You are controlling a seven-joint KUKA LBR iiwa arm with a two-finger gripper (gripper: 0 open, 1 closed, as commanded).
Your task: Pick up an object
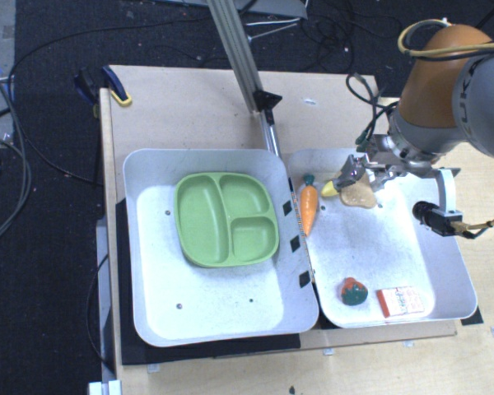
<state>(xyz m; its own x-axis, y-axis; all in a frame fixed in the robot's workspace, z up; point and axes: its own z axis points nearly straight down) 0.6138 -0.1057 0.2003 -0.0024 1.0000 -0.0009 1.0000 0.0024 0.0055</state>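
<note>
Pincer (358, 175) over tan obj (358, 195) — right bin (445, 262), nr carrot (309, 208)

Dark speckled floor (41, 48), cables, pale wooden bench (189, 105)

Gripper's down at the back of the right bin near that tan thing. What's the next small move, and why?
Probably a short straight lift to test the grip. The gripper sits right over the tan object at the back of the right bin, but whether it is held can't be told. The carrot lies close by, so sideways motion risks a bump.
</note>
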